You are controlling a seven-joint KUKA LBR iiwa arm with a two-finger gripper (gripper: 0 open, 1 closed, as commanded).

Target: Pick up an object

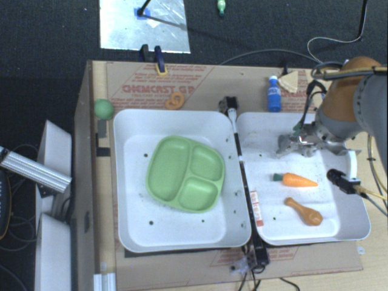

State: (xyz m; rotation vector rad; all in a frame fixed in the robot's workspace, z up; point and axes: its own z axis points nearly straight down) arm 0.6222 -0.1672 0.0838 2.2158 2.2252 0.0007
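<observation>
Tool [290, 144] low over right bin [339, 229] far side, finger state unreadable; carrot [297, 179] and drumstick [304, 212] nearer, green tray [185, 173] in left bin [136, 229].

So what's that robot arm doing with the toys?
The grey arm reaches in from the right, and its tool sits over the right bin, near the back. A toy carrot and a brown wooden piece lie in that bin, untouched. A green divided plate rests in the left bin. Nothing has been picked up yet.
</observation>
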